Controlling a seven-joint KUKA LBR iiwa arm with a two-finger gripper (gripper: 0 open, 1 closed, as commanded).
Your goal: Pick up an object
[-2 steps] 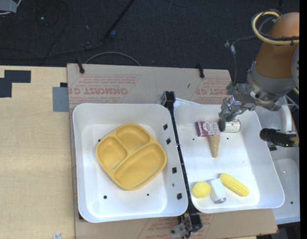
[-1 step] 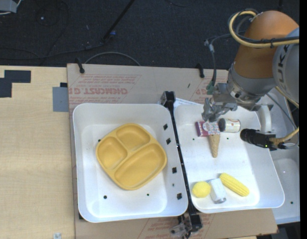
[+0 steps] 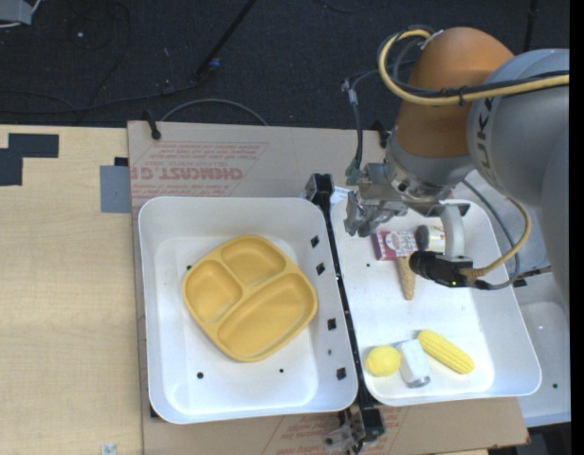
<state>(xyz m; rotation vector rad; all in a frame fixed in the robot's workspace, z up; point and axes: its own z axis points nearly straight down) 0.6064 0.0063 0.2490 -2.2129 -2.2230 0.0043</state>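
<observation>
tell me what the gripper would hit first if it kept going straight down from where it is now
Probably the right bin's white floor near its far-left corner, beside the small pink-and-white packet. The gripper hangs just left of that packet, though depth is hard to judge from above.

Yellow divided plate (image 3: 250,297) in left bin (image 3: 164,254); cardboard (image 3: 202,164) beneath.

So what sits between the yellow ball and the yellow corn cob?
A small white cylinder lies between yellow ball and yellow corn cob, seen in the camera view.

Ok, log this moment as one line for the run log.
arm: over right bin | claw: near far-left corner, by pink packet | grasp: none seen | left bin: yellow divided plate
</observation>
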